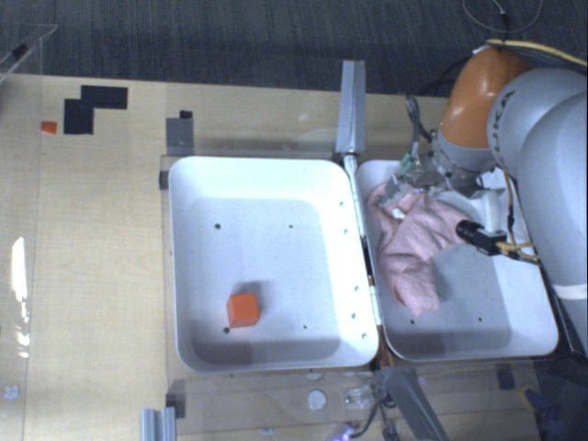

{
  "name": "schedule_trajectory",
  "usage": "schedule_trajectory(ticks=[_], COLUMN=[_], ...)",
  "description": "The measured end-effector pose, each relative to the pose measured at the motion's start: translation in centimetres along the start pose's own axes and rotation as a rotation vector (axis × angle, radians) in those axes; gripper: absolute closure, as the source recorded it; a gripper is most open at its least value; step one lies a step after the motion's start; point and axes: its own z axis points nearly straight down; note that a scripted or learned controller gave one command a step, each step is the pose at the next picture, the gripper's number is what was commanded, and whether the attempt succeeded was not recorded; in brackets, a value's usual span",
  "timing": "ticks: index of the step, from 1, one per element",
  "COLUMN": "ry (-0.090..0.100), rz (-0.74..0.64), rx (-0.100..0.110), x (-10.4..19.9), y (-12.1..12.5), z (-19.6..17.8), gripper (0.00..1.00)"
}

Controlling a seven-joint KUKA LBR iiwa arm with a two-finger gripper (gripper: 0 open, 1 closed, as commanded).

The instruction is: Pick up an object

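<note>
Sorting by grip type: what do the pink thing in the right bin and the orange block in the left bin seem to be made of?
The pink thing looks like soft cloth: matte, rumpled, with loose folds. The orange block seems rigid, with flat faces and clean edges, possibly foam, plastic or painted wood; the picture leaves that open.

The gripper [404, 186] tips are buried against the pink cloth [413, 251], so no telling how they sit. The arm [542, 173] covers the right bin's [478, 338] far corner and runs off frame.
</note>
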Motion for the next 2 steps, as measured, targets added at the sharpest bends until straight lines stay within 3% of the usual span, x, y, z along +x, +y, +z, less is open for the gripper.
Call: schedule_trajectory(ticks=[1,2], ry=[0.001,0.000], rz=[-0.115,-0.169], rx=[-0.005,-0.002], x=[6.9,0.3], y=[-1.1,-2.0], z=[-9.9,-0.3], gripper=[0.00,0.00])
